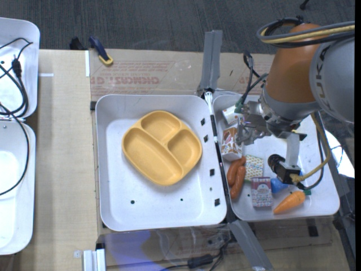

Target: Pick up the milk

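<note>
The grey arm with the orange band [293,61] is reaching in from the right of the frame and is hanging over the upper part of the right bin [324,208]. Its pincer [248,130] is pointing down near the upper left corner of that bin, just above a small carton with a red and white print, which I am taking for the milk [230,140]; the carton is lying against the left wall of the bin. I cannot tell how the pincer is standing, because the wrist is covering it. Lower in the same bin, two sausages [236,176] are lying side by side, next to them a small red box [261,192], a blue piece [278,185] and a carrot [289,202] near the lower edge. In the left bin [113,202], at the middle of the frame, a yellow divided plate [162,147] is lying flat. Both bins are sitting on the counter [62,151].
</note>
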Robot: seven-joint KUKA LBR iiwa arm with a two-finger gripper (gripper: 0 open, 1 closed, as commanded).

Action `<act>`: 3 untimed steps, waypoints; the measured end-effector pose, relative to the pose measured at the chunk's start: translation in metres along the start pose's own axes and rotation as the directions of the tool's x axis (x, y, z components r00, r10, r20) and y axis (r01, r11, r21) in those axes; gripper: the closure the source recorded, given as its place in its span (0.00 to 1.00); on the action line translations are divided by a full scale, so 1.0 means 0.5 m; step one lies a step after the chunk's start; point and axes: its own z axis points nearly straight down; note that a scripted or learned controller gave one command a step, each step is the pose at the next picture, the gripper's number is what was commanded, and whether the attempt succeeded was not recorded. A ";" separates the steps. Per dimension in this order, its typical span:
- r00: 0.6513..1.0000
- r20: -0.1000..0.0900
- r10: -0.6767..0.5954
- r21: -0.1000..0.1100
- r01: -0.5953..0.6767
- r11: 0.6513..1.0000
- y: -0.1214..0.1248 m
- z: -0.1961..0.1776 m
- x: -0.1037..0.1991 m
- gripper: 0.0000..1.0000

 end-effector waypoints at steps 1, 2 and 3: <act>0.995 0.000 -0.099 0.000 0.099 0.995 -0.076 0.015 0.004 1.00; 0.976 0.001 -0.217 -0.001 0.217 0.976 -0.138 -0.022 0.073 1.00; 0.977 0.003 -0.215 0.006 0.215 0.977 -0.135 -0.033 0.071 1.00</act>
